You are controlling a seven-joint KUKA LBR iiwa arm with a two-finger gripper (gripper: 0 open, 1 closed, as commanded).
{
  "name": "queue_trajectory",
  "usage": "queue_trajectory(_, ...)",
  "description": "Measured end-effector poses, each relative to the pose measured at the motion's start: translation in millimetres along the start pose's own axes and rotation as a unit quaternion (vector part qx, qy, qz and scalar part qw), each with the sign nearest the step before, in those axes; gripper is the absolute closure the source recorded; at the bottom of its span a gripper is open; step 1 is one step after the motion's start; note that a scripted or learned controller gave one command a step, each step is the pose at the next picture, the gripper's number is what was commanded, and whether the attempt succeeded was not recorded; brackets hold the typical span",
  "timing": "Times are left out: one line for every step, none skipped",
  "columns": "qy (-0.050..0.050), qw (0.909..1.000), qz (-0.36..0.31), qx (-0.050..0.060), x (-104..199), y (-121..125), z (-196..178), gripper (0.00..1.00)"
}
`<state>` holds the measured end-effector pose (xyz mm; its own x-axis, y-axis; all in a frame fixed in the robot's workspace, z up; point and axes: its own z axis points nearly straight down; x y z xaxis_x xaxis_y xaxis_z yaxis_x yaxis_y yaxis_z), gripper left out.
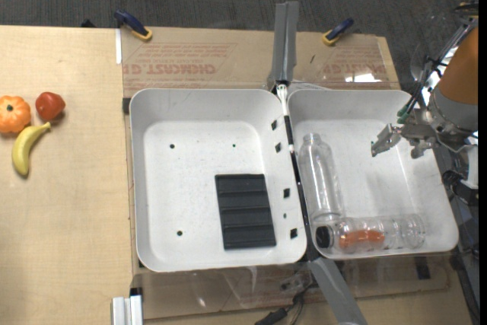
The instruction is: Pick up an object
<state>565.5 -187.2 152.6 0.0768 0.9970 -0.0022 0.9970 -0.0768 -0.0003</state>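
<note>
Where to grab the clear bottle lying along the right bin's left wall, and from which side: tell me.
Take the clear bottle across its straight middle body, coming down from above. It lies flat, lengthwise along the right bin's left wall, so pincer fingers should probably straddle its narrow width. The wall side looks tight. Its lower end nearly meets a second bottle, so stay nearer the upper half.

Two clear bottles (319, 179) (369, 234), black block (245, 211)
</note>
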Motion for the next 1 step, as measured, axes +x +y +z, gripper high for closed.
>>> queue_trajectory(0.001,0.9992,-0.039,0.001,44.4,-60.5,61.7,0.0)
